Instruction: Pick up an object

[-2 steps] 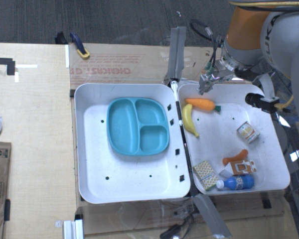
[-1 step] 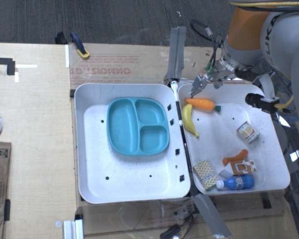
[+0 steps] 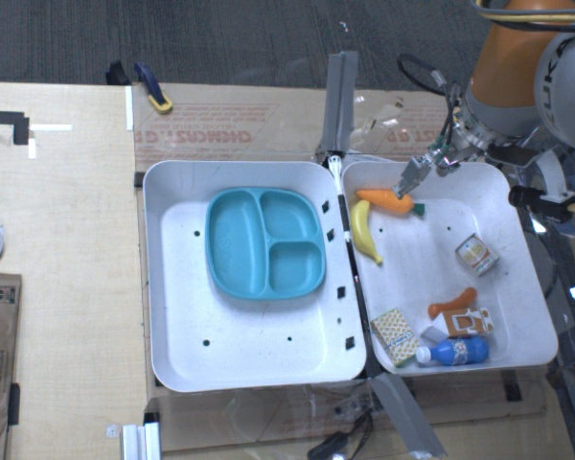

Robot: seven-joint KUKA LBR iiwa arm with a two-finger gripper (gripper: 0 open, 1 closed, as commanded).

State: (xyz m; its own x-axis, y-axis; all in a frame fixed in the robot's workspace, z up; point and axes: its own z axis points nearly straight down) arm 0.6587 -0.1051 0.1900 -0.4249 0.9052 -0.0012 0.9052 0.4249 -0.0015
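Observation:
My gripper (image 3: 408,180) hangs over the far left part of the right bin (image 3: 517,220), just above the right end of an orange carrot (image 3: 385,201). Nothing shows between its fingers. A yellow banana (image 3: 364,230) lies beside the carrot along the bin's left wall. Further right sits a small tan can (image 3: 476,254). Near the front lie an orange toy piece (image 3: 453,305), a small carton (image 3: 467,324), a blue bottle (image 3: 452,354) and a patterned packet (image 3: 395,334).
The left bin (image 3: 172,286) holds a teal divided plate (image 3: 265,243). A grey post (image 3: 340,103) rises at the far end between the two bins. Cardboard and a blue-yellow clamp (image 3: 152,88) lie behind them.

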